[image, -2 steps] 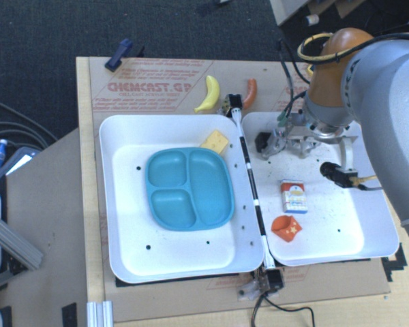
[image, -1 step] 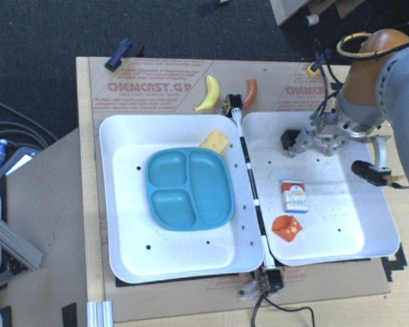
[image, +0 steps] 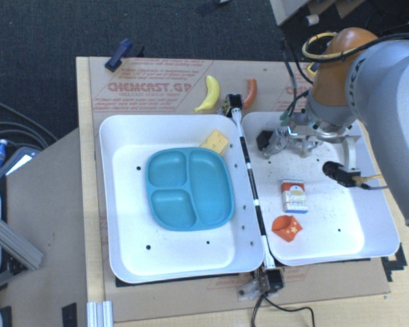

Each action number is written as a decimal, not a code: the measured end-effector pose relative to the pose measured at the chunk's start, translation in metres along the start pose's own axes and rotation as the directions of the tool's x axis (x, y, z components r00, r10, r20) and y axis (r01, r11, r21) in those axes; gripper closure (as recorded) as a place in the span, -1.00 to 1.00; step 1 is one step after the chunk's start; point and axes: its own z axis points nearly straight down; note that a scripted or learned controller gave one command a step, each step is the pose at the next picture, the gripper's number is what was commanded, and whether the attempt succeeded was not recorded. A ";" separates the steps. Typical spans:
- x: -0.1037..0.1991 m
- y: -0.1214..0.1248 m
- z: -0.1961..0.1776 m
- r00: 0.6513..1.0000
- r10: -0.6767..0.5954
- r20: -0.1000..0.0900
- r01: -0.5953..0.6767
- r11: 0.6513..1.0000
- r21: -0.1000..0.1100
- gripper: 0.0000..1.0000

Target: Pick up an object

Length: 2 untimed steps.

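In the right bin (image: 341,237) lie a small red and white box (image: 294,197), a crumpled orange piece (image: 286,227) nearer the front, and a dark lump (image: 264,139) in the far left corner. My gripper (image: 282,142) hangs low over the far part of that bin, just right of the dark lump and beyond the box. Nothing shows as held. The left bin (image: 123,203) carries a blue divided plate (image: 189,187), with a yellow block (image: 215,142) behind its far right corner.
A yellow banana (image: 208,94) and an orange-red sausage shape (image: 250,92) lie on the cardboard behind the bins. A blue item (image: 118,55) rests at the bench's far left edge. The divider (image: 249,176) between the bins runs just left of the gripper.
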 end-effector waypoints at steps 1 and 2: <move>0.009 -0.001 0.000 1.000 0.005 0.008 -0.005 1.000 0.001 -1.00; 0.013 0.000 -0.011 1.000 0.005 0.001 -0.005 1.000 0.000 1.00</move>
